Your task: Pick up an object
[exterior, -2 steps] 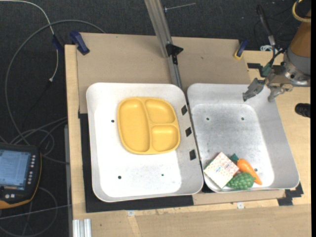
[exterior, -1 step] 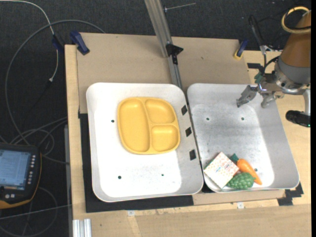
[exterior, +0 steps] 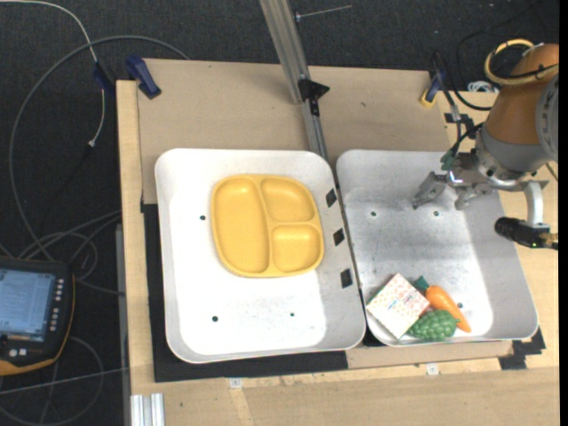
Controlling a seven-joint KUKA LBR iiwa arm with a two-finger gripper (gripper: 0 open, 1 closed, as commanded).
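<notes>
A pale brown wooden table (exterior: 266,87) stands on dark carpeted floor (exterior: 53,149). Thin white cables (exterior: 84,34) trail over the carpet at left, near a black handheld screen pendant with orange trim (exterior: 31,313). Blue clamps (exterior: 142,76) grip the table's far edge beside a slanting aluminium post (exterior: 284,34).

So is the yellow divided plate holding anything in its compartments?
Empty. All three compartments of the yellow plate show bare yellow; the toy carrot, green toy and small card lie in the other bin.

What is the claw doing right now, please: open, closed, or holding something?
Claw: open, holding nothing, above the bare upper part of the right bin.
</notes>
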